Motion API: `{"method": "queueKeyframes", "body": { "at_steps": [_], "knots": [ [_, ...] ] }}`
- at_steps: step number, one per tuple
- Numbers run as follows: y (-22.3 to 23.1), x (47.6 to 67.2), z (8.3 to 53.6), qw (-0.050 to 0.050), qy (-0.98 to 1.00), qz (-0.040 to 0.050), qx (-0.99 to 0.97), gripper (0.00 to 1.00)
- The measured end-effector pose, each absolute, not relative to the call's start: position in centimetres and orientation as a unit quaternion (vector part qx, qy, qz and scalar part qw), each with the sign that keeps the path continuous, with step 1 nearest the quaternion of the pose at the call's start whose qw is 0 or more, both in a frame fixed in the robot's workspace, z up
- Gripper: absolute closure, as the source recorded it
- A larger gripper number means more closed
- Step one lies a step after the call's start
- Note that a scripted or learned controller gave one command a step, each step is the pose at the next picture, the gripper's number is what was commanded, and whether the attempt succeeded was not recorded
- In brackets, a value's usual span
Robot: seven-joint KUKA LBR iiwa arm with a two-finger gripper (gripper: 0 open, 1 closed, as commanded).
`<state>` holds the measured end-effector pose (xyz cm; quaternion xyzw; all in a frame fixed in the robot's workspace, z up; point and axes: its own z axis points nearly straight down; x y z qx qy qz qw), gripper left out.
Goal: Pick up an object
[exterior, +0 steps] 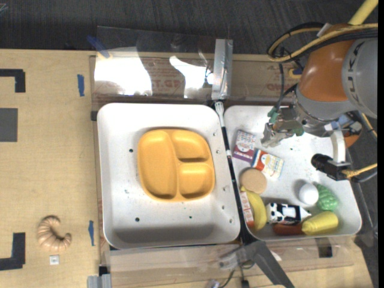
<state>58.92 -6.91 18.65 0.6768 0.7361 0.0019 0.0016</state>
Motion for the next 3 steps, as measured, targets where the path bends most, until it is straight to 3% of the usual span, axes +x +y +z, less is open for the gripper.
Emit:
{"method": "queueKeyframes", "body": {
  "at_steps": [1, 2, 3],
  "knots": [
    [-10.8, 62.6, 9.4, 0.001, 0.737, 0.0002, 0.676, 1.00],
    [-10.8, 62.6, 9.4, 0.001, 0.737, 0.0000, 0.676, 0.00],
    [-12.3, 57.4, 8.8, 0.003, 0.784, 0.0014, 0.621, 0.00]
  ]
}}
